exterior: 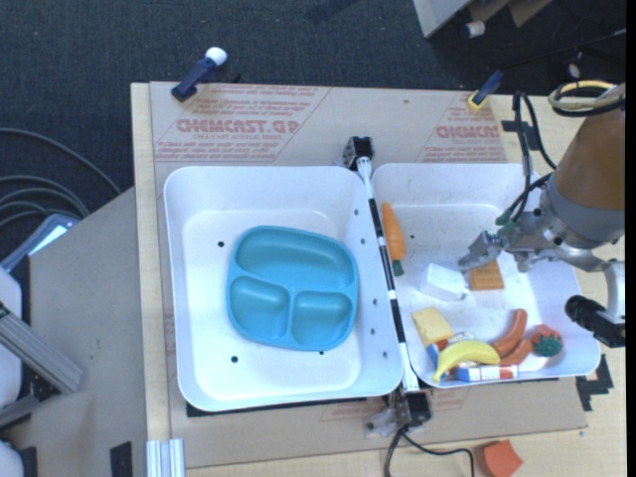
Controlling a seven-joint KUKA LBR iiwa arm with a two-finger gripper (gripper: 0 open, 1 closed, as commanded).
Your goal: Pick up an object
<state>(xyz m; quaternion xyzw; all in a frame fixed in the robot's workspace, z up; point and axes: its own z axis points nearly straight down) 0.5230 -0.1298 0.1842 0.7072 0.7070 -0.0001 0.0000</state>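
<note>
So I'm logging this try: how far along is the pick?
Done: the arm has reached into the right bin, and the tool sits low, just above the brown square. In hand: nothing visibly lifted; the grip itself is too unclear to judge. Left: grasping and raising an object. The banana, sausage and carrot lie in the bin.

I can't make out the small metal gripper [484, 253] fingers; the grey arm with its orange band [593, 182] runs off frame right, covering part of the right white bin [437, 182].
</note>
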